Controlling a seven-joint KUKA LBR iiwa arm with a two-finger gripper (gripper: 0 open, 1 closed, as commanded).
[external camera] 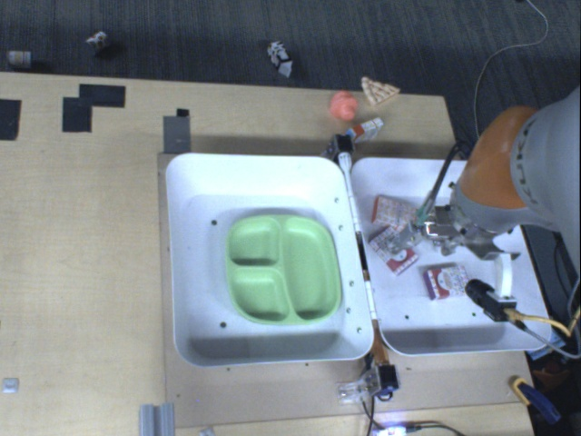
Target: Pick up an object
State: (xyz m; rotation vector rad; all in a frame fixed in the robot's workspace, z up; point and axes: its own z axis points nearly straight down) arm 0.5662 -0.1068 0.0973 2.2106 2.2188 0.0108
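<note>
Several packets (397, 234) lie under my gripper (427, 228) (grip state unclear to me); I'm approaching, descent comes next.

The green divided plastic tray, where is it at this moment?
The green divided plastic tray lies in the middle of the left white bin, in the camera view, apart from the small packets in the right white bin.

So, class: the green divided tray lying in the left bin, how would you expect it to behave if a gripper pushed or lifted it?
The green divided tray looks like moulded plastic, so probably stiff and light. It lies flat on the left bin floor, so a push would likely slide it, not tip it. Its broad shape and low rim may give two fingers little to grip.
</note>
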